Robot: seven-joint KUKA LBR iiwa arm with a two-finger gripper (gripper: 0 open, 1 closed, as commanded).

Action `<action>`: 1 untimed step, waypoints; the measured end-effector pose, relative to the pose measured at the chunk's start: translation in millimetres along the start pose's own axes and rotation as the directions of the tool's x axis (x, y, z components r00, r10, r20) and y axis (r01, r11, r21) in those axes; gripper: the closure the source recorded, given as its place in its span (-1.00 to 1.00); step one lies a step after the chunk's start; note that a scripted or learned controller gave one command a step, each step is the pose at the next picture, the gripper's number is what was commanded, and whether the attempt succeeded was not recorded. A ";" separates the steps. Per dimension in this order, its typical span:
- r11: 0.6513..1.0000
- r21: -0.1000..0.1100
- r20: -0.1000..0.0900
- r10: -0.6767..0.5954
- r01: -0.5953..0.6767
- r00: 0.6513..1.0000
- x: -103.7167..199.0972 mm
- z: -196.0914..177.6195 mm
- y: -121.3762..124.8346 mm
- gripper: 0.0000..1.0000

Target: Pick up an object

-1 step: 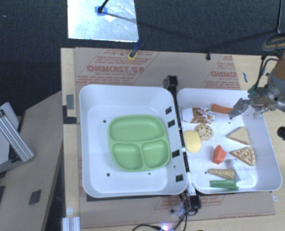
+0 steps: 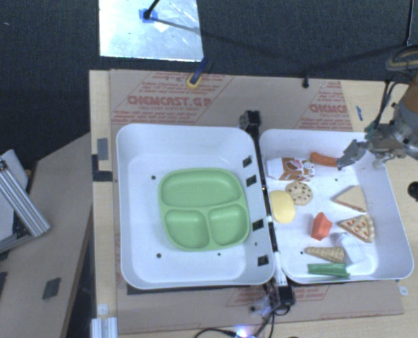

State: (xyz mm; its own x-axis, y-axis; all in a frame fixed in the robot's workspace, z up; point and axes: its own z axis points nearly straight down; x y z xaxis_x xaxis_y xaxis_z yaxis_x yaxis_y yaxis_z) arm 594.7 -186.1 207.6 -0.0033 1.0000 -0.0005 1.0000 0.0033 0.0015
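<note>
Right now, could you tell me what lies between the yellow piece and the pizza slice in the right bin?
In the camera view, the red-orange piece sits between the yellow piece and the pizza slice, on the white floor of the right bin.

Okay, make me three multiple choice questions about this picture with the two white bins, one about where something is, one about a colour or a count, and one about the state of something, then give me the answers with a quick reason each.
1. Where does the green divided plate lie?
A. in the left bin
B. in the right bin
C. on the bare bench

2. How many compartments does the plate have?
A. two
B. three
C. five

3. How does the gripper stand to the toy foods?
A. it clamps the yellow lemon
B. it hangs over the right bin's far edge, near the orange carrot, with nothing seen in it
C. it rests on the plate

Answers: 1 A, the plate sits in the middle of the left bin. 2 B, one wide section lies above two smaller ones. 3 B, the gripper is by the carrot at the far side, and the lemon lies apart near the divider.
</note>
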 end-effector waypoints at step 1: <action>1.000 0.003 -0.001 0.001 -0.001 1.000 1.6 41.5 0.3 -1.00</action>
State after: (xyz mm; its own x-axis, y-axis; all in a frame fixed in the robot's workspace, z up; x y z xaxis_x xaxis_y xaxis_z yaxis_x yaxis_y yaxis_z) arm 595.0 -184.5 166.1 -0.0023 1.0000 0.0004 1.0000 0.0023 -0.0016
